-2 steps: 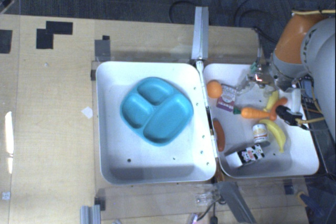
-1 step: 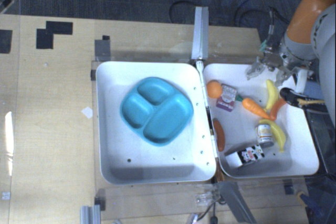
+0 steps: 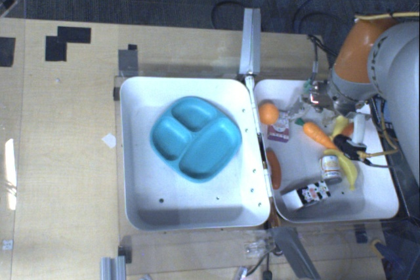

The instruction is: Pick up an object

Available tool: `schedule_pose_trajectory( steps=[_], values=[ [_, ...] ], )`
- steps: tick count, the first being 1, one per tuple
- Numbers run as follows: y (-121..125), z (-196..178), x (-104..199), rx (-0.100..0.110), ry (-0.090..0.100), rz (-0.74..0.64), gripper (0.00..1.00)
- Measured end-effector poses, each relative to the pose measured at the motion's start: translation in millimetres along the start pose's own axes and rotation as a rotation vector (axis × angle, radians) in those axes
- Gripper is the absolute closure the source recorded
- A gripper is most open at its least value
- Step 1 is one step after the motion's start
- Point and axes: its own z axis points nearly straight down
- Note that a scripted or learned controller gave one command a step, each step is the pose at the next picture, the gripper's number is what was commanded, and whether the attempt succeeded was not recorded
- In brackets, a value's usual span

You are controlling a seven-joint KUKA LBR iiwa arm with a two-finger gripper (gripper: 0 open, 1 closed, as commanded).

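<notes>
- While the grey arm (image 3: 397, 69) leans in from the right, its orange band (image 3: 359, 52) sits above the far right corner of the right bin (image 3: 377, 206); the gripper (image 3: 315, 100) is low over that bin's far side, just beyond the carrot (image 3: 319, 135).
- Gripper state: cannot tell how wide it stands, since it is blurred and partly masked by the wrist; no object visibly in its hold.
- Candidates for picking all lie loose in the right bin; the orange (image 3: 268, 113) is at the far left, close to the dividing wall; a small maroon packet (image 3: 279, 132) is just beside it on the near side.
- Carrot aslant at mid-bin, green end pointing toward the gripper; close to it, contact not clear.
- Small can (image 3: 330, 167) nearer the front, with a banana (image 3: 351, 172) touching its right side.
- Brown sausage-shaped item (image 3: 275, 167) along the left wall; black-and-white box (image 3: 314, 193) near the front wall, tilted.
- Left bin (image 3: 138, 206): a blue divided plate (image 3: 195, 138) with three compartments, roughly central.
- Bench (image 3: 59, 160) is pale wood; black tape marks (image 3: 65, 41) at its far left.
</notes>
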Motion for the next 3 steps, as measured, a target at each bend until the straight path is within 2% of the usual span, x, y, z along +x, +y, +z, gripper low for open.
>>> schedule_pose_trajectory(
  steps=[1, 2, 3],
  values=[
    [2.4, -9.7, 2.4, -0.004, 0.003, -0.003, 1.0],
    [4.0, -18.3, 3.4, -0.005, 0.004, -0.005, 1.0],
    [-14.3, -150.5, 27.6, 0.006, -0.001, 0.232, 1.0]
  ],
)
